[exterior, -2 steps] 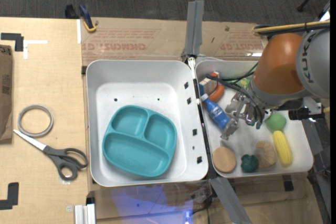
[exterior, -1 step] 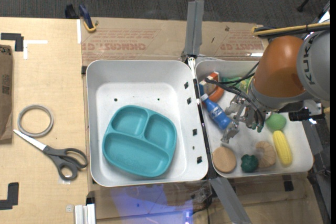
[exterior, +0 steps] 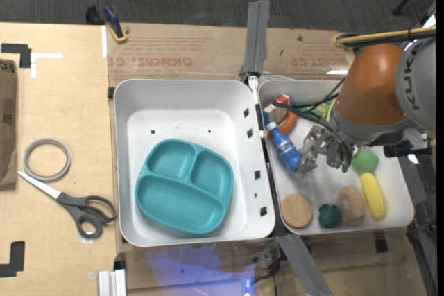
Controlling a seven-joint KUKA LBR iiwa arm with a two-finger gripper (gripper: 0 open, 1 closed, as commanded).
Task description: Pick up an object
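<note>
My gripper hangs low in the right bin, its metal fingers pointing down and left beside a blue bottle that lies tilted near the bin's left wall. Nothing shows between the fingers, which look spread apart. An orange-and-white item lies just behind the bottle. A green ball sits right of the gripper. A yellow corn cob, a tan lumpy piece, a dark green broccoli-like piece and a round tan disc line the front of the bin.
The left bin holds a teal divided plate. On the bench to the left lie scissors and a tape roll. A grey divider post stands between the bins at the back.
</note>
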